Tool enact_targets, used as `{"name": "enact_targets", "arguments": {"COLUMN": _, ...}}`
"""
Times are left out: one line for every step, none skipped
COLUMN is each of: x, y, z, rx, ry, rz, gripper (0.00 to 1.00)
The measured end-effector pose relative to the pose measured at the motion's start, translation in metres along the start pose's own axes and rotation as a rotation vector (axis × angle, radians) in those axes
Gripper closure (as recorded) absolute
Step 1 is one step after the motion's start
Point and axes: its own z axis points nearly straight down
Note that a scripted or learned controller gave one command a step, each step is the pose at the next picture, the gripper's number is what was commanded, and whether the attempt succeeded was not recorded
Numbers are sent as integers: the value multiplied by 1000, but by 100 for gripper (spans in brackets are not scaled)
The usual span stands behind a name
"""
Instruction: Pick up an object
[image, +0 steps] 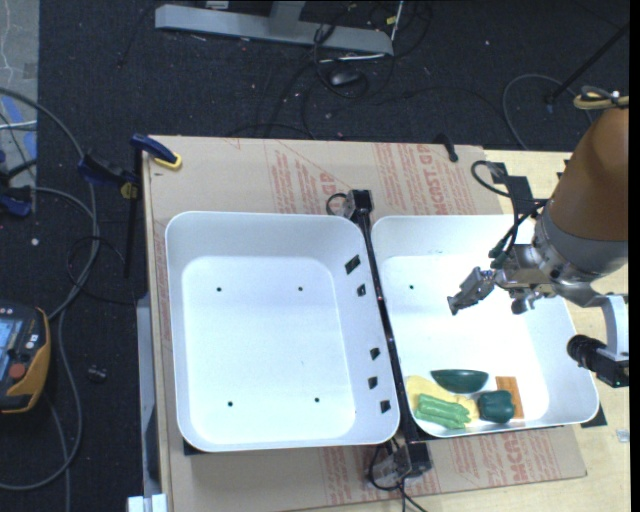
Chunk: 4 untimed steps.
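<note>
End effector (468, 296): hovers above the right bin (560, 345), fingers apart, grasping nothing.
Objects: dark green bowl (460, 379), light green toy (441, 410), teal block (496, 405), bunched at the bin's near edge.
Left bin (190, 330): white, alongside.

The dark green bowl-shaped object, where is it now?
In the camera view, the dark green bowl-shaped object lies in the right bin, near its front edge, just above the light green object.
</note>
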Motion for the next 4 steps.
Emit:
{"name": "enact_targets", "arguments": {"x": 0, "y": 1, "z": -3, "rx": -6, "ry": 0, "rz": -1, "gripper": 0}}
{"name": "enact_targets", "arguments": {"x": -5, "y": -8, "z": 49, "rx": -2, "ry": 0, "rz": 0, "gripper": 0}}
{"name": "enact_targets", "arguments": {"x": -5, "y": -13, "z": 92, "rx": -2, "ry": 0, "rz": 0, "gripper": 0}}
{"name": "enact_targets", "arguments": {"x": -13, "y": -9, "z": 147, "rx": -2, "ry": 0, "rz": 0, "gripper": 0}}
